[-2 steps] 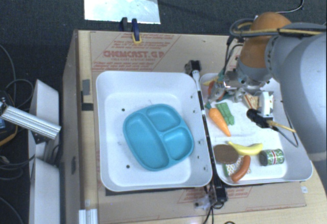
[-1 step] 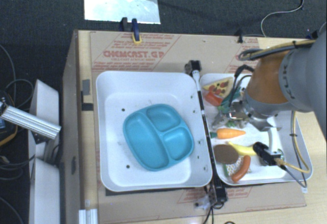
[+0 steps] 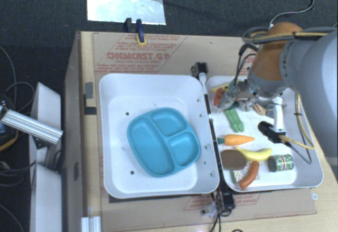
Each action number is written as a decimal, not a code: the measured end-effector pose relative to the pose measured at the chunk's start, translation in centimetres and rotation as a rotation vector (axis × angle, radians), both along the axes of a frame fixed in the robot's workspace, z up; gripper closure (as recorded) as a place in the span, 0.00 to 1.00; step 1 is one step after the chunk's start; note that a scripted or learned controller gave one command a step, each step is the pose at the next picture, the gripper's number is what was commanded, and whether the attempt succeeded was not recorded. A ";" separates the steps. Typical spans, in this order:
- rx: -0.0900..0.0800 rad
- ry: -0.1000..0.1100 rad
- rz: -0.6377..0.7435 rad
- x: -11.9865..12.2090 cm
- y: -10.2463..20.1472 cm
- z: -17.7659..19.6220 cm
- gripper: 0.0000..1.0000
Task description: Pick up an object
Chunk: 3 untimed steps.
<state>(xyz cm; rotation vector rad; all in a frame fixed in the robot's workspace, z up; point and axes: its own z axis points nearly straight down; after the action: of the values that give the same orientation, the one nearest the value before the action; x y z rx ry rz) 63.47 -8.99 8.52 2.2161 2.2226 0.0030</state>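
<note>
The right bin (image 3: 309, 175) holds toy food. A green pod-shaped piece (image 3: 232, 119) lies near the middle, with a carrot (image 3: 238, 140) below it. Further toward the front are a banana (image 3: 254, 154), a brown disc (image 3: 233, 159), a red sausage (image 3: 248, 174) and a small can (image 3: 280, 163). My gripper (image 3: 232, 100) hangs low over the back left part of this bin, just above the green piece and beside a small orange-red item (image 3: 218, 97). The arm's wrist and its orange band (image 3: 269, 59) hide the bin's back right.
The left bin (image 3: 116, 120) holds a blue divided tray (image 3: 162, 141). A black clamp (image 3: 200, 71) sits on the wall between the bins. Cables and a black-and-white fitting (image 3: 274, 125) hang off the wrist over the right bin.
</note>
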 end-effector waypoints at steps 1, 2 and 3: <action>0.000 -0.002 0.002 2.7 1.4 10.1 0.00; -0.002 -0.007 0.000 3.6 -0.4 1.6 0.00; 0.000 0.000 -0.001 -1.6 -1.5 1.2 0.00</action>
<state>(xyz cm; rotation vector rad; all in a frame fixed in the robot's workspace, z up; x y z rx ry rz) 61.89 -10.45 9.73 2.2174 2.2208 0.0036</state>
